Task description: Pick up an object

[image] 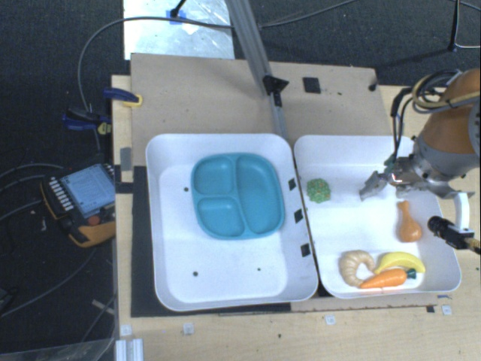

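Note:
My gripper [385, 186] hangs over the upper part of the right bin [342, 156], open with nothing between its fingers. A green broccoli-like piece [318, 190] lies to its left, near the bin's left wall. Just below and right of the gripper lies an orange-tan drumstick-shaped toy [408, 222]. At the bin's front edge a tan croissant [355, 265], a yellow banana [400, 261] and an orange carrot [385, 279] are bunched together. The gripper touches none of them.
The left bin [169, 224] holds a blue divided plate [238, 195]. A grey pole [252, 36] slants over the bench behind the bins. Cables and a handheld controller [81, 201] lie on the floor at left.

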Action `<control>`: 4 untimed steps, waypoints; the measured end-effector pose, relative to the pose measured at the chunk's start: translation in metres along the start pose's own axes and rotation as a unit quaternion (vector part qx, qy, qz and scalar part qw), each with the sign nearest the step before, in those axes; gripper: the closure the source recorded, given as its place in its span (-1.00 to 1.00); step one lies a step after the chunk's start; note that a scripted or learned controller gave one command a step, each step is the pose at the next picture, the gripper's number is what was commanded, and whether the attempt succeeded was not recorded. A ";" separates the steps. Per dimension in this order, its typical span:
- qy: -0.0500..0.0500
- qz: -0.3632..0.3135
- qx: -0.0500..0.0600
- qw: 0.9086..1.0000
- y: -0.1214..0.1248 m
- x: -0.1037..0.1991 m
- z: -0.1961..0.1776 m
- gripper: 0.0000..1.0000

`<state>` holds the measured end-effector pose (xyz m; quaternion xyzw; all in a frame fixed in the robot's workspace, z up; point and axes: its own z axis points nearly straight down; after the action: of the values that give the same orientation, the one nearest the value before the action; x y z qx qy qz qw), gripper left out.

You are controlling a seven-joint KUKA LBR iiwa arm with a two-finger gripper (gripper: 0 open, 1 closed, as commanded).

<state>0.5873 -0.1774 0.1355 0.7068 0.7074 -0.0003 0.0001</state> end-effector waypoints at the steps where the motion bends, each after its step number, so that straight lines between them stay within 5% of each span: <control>1: -0.001 0.000 -0.002 1.000 0.001 0.000 -0.013 1.00; 3: -0.001 -0.003 -0.003 1.000 0.003 0.001 -0.130 1.00; 4: 0.001 -0.005 -0.001 1.000 -0.010 0.057 -0.133 1.00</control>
<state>0.5769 -0.1202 0.2688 0.7035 0.7107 0.0010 0.0000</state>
